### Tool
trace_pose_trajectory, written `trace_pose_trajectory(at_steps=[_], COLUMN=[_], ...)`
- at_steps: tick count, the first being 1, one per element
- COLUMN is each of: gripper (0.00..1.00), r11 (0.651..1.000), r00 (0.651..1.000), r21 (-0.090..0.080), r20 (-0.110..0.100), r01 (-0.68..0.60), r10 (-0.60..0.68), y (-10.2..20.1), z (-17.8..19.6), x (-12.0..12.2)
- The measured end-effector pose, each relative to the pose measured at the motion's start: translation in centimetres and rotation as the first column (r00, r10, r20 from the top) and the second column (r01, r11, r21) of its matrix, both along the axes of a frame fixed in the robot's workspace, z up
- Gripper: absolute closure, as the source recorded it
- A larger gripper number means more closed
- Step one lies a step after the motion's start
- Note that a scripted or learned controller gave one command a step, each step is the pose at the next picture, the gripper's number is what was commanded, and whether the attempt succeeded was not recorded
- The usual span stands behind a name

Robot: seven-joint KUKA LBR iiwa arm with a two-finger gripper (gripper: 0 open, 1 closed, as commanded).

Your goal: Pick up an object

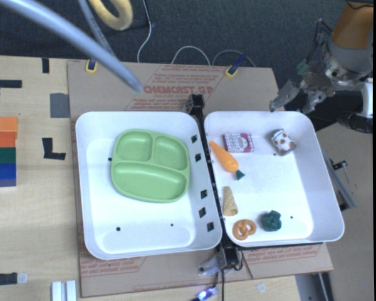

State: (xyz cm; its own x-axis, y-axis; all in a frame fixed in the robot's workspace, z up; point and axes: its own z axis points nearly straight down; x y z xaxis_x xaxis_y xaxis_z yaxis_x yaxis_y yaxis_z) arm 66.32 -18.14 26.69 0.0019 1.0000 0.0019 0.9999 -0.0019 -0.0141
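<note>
The right bin [301, 180] holds several small items: a pink packet [238, 142], an orange carrot [225, 158], a white-and-brown lump [281, 141], a tan cone [229, 200], a pretzel [243, 229] and a green broccoli piece [271, 220]. My gripper [296, 99] hangs beyond the bin's far right corner, above the bench and outside the rim. It is open, fingers spread, with nothing between them. The white-and-brown lump is the item closest to it.
A green divided plate [151, 165] lies in the left bin [91, 187]. Coloured blocks [3, 152] sit at the far left of the bench. A grey pole [62, 27] and a yellow loop [109, 2] cross the top left. Cables [188, 52] lie behind the bins.
</note>
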Motion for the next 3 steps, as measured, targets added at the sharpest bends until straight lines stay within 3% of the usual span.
trace_pose_trajectory(at_steps=[1,3], gripper=[0.00,0.00], r11=[1.000,1.000], r00=[1.000,1.000], r21=[-0.002,-0.002], r20=[0.013,0.008], r01=[-0.004,-0.004], r10=[0.004,0.004], y=[0.1,0.6], z=[0.9,-11.3], x=[0.2,-1.3])
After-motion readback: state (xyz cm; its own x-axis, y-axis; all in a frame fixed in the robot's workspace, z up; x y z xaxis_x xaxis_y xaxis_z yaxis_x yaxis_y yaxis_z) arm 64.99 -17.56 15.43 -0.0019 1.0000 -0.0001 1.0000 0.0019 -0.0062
